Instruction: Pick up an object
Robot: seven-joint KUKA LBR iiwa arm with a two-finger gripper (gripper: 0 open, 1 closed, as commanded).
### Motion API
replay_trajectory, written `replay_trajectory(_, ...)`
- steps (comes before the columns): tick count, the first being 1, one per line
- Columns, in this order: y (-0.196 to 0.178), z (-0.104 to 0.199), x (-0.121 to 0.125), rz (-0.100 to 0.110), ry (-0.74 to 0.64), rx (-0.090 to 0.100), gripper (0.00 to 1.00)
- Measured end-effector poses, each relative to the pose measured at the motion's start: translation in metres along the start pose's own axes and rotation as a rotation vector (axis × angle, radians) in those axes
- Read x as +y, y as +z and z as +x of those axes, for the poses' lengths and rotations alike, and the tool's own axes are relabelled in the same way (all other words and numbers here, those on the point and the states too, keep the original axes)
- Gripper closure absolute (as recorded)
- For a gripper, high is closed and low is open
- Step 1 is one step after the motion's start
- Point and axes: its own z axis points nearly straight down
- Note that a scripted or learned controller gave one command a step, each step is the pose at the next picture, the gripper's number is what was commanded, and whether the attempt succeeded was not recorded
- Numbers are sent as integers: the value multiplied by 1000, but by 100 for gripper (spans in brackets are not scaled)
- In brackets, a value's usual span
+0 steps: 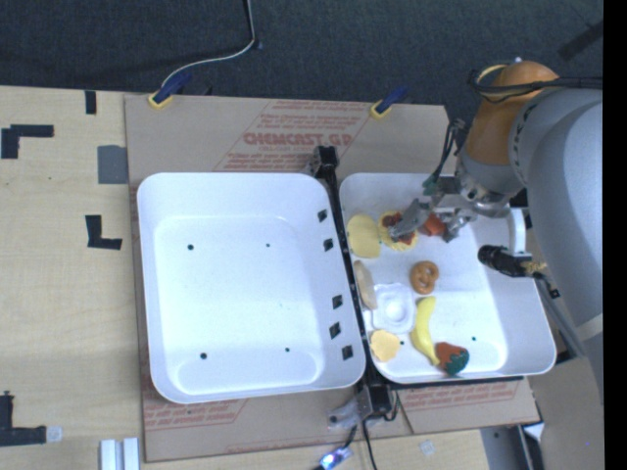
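Nearest the camera, the right bin (509, 360) has a banana (424, 329) and a red-and-green piece (453, 357) by its front edge. Gripper (423, 221) sits low near that bin's back edge, over a reddish object (432, 226); honestly can't tell how the jaws stand, too blurry. Beside it are a pale yellow item (363, 235) and a brown pretzel-like thing (423, 277). Cardboard (284, 145) underneath shows red lettering I can't read reliably. Left bin (235, 282) adjoins.

Yellow banana (425, 328) lying lengthwise in right bin, brown pretzel (424, 277) just above it, red-green strawberry (452, 357) beside its lower end
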Motion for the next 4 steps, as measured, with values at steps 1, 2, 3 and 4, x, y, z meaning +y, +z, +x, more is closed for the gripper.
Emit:
replay_trajectory(1,-1,24,1,-17,18,-10,0)
replay_trajectory(2,-10,25,-1,-6,17,-4,100)
replay_trajectory(3,-114,126,-14,-61,0,-4,100)
replay_trajectory(4,-107,120,-37,-52,8,-7,100)
